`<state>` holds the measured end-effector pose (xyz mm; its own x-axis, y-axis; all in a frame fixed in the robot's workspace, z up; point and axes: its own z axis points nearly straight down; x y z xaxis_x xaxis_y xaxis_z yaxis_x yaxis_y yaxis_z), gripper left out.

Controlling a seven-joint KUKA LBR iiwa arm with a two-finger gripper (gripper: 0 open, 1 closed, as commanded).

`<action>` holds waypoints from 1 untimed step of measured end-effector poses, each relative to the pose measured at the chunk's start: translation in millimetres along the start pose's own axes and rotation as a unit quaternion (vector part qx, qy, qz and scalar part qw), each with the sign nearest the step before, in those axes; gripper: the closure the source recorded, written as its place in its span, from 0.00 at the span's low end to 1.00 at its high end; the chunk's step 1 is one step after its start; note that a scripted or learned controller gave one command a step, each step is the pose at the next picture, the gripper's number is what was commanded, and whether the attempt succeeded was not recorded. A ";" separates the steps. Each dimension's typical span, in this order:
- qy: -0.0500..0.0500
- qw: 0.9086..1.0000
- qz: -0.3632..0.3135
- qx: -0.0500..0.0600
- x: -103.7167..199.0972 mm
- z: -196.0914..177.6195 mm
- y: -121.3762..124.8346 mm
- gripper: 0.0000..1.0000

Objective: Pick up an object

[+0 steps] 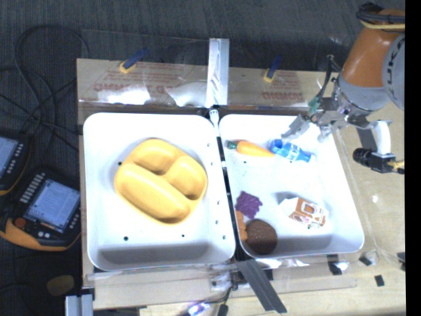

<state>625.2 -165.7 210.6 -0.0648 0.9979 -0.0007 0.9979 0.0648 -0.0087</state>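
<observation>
From the camera view we find the hand [314,125] at the upper right of the frame, over the right bin's [342,196] top edge, fingers spread and holding nothing. Just left and below lies the blue bottle [291,151] on its side, touching the tip of a carrot [253,149]. We judge the bottle light, stiff and slick, likely to roll; across its middle looks best. Lower down sit a purple toy [248,204], brown ball [261,236] and small carton [307,212].

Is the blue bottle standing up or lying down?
Lying down. The blue bottle rests on its side on the floor of the right bin, stretched out next to the carrot.
</observation>
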 end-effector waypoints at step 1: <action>-0.003 0.997 0.081 -0.012 18.6 90.2 27.1 0.00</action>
<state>650.3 -145.4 120.1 0.0973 0.9952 -0.0070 0.9951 -0.0971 0.0158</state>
